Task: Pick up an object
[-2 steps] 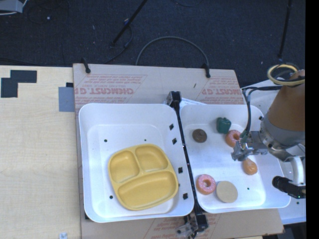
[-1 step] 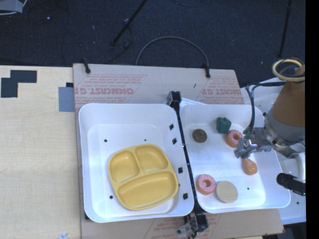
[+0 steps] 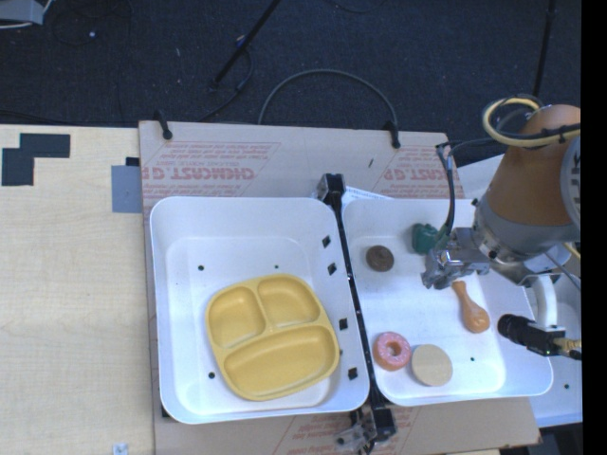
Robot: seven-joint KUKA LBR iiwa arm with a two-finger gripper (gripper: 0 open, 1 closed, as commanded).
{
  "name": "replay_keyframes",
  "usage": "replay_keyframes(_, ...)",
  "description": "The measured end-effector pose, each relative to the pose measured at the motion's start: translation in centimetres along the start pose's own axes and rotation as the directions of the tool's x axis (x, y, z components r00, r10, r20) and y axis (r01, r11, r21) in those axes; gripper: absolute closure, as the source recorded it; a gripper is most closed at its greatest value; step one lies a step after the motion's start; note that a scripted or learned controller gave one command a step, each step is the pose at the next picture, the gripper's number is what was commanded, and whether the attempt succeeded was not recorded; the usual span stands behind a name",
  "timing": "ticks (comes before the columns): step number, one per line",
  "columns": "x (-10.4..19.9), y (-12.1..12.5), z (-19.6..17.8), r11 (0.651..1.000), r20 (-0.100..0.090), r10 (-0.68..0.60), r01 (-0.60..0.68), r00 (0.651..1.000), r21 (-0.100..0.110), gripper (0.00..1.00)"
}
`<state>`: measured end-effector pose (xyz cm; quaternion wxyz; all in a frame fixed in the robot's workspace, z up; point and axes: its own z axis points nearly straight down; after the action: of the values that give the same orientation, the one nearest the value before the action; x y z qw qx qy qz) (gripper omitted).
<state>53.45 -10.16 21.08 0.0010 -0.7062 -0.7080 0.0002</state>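
My gripper hangs low over the right bin, near its middle. A small green object lies just to its upper left, partly hidden by the gripper. An orange-tan piece with a rounded end lies just below and to the right of the gripper. A dark brown round piece sits to the gripper's left. Toward the bin's front lie a pink donut and a pale tan disc, side by side.
The left bin holds a yellow divided plate. A black divider runs between the two bins. The arm's orange band rises at the right above the right bin's far corner.
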Motion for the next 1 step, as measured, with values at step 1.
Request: replay_keyframes(1, 5.72, 2.25, -0.89, 1.000, -0.001, -0.003, 0.003, 1.000, 0.000, 1.00)
